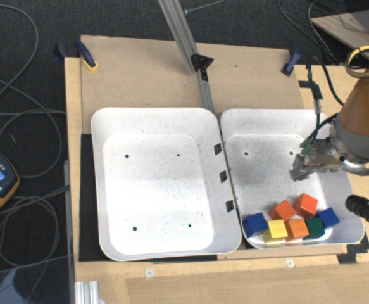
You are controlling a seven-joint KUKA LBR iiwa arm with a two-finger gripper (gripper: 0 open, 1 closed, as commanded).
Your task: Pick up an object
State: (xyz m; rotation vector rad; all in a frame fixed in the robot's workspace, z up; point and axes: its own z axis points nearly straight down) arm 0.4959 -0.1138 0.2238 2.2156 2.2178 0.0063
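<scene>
Seven small blocks lie bunched in the near corner of the right bin (260, 132), and any one of them would satisfy the task. From the left there is a blue block (254, 223), a yellow block (276, 230), an orange block (283, 209) behind it, another orange block (296, 228) in front, a red-orange block (307, 204), a green block (314, 227) and a second blue block (328, 217). Most touch their neighbours. The left bin (152, 132) is not where the work is.

The hand (300, 170) hangs over the right bin, just behind the cluster and apart from every block. Nothing is between its fingers; how wide they stand I cannot tell, as the wrist hides them.

The step in hand looks like the approach before a descent. The best bet is probably a block at the edge of the group: the red-orange one is nearest and has free space behind it. The fingers should straddle two opposite flat faces and drop into gaps, not onto a neighbour. The packed middle blocks offer little finger room, and a descent there would likely just push the pile about.
</scene>
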